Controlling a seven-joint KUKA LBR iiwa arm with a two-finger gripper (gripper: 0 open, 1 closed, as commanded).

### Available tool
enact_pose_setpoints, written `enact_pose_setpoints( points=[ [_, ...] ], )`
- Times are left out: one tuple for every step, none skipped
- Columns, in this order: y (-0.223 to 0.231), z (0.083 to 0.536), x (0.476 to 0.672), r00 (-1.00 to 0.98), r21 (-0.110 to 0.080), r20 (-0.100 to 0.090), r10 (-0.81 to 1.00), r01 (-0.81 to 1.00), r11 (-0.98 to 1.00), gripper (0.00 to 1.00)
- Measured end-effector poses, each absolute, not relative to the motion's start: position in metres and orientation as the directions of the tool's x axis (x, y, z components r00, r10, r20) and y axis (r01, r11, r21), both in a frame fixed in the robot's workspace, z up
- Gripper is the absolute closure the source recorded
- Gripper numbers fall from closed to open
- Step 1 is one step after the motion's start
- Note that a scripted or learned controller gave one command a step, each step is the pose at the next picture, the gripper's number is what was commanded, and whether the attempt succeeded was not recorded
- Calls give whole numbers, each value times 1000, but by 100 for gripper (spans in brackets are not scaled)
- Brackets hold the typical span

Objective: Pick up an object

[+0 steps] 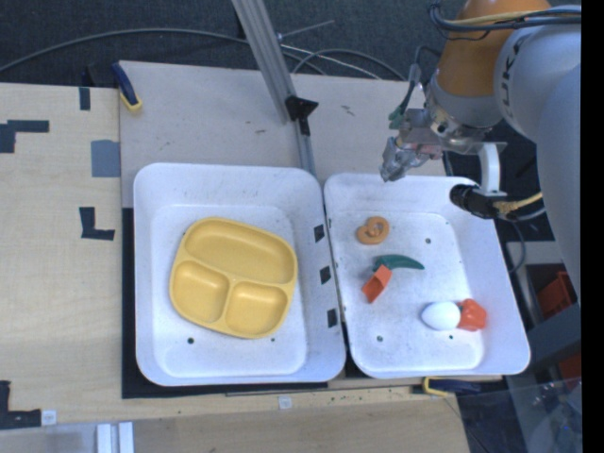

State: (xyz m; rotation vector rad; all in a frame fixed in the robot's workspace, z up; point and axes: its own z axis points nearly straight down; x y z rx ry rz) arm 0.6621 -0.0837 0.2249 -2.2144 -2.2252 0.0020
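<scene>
Several small objects crowd the right bin (491, 347), so a grab could snag two or slip: the white egg (440, 315) touches a red piece (472, 314). Above that bin's far rim hangs the gripper (394, 170), tilted downward; its fingers' state I cannot tell.

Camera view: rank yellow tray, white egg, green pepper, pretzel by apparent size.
1. Yellow tray, by far the largest.
2. White egg and green pepper: too close to rank; the egg is rounder, the pepper longer and thinner.
3. Pretzel, slightly smaller than both, by a narrow margin.
</scene>
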Motion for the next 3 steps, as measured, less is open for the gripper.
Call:
enact_pose_setpoints(
  points=[
    [-24,229,641,-7,-1,2,1000,1000,7,100],
    [19,231,631,-6,-3,2,1000,1000,6,100],
    [82,231,618,-8,-3,2,1000,1000,8,100]
  ],
)
